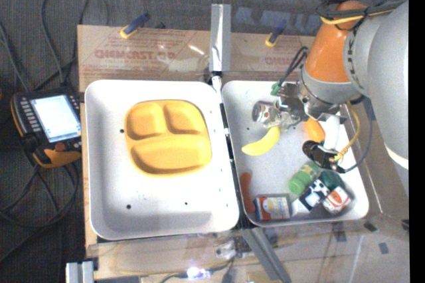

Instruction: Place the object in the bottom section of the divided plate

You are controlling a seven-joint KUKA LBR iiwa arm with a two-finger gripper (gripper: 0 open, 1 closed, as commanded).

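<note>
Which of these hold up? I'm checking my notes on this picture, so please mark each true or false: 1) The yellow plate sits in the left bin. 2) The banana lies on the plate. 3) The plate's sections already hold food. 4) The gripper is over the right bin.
1) True: the yellow plate sits in the left bin.
2) False: the banana lies in the right bin, apart from the plate.
3) False: all three sections are bare.
4) True: the gripper is over the right bin, just above the banana, near a small can.
</note>
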